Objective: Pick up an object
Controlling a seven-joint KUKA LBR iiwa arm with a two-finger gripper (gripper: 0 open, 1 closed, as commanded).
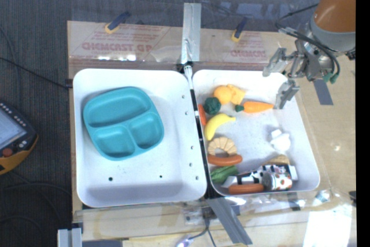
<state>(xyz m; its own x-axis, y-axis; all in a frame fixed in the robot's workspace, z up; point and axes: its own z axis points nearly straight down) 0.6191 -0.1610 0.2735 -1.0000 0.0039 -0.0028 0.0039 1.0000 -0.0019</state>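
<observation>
The right bin (300, 124) holds several toy foods. A carrot (255, 106) lies near its back, beside a yellow-orange lump (228, 93) and a green piece (212, 104). A banana (218, 124), a ridged bun (222, 146) and a hot dog (226, 159) run down the left side. A black-and-white cow toy (277, 176), a sausage (245, 188) and a green pod (223, 173) lie at the front. A small white piece (280, 139) rests mid-right. My gripper (280, 79) hovers over the bin's back right corner, open, nothing between its fingers, just right of the carrot's tip.
The left bin (92, 182) holds a blue divided plate (122, 122). A metal rail (191, 32) runs back from the divider between the bins. The arm's orange band (340, 0) sits at the upper right. A dark device (11, 136) lies off the bench at left.
</observation>
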